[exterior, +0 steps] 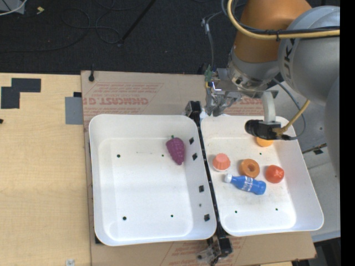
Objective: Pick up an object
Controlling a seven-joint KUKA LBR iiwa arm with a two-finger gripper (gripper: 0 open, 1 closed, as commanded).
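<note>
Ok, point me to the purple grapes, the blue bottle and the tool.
purple grapes (pixel 176 149), camera view, middle of the bunch.
blue bottle (pixel 249 185), camera view, middle of its body.
tool (pixel 216 108), camera view, between its fingertips.

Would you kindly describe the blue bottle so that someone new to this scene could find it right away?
Start with the right-hand white bin, the one nearer the arm. Among the cluster of small items near its middle, look at the lowest one in the view: the blue bottle, lying on its side with a white cap pointing left. Its neighbours, the donut and the red fruit, are round and warm-coloured.
</note>
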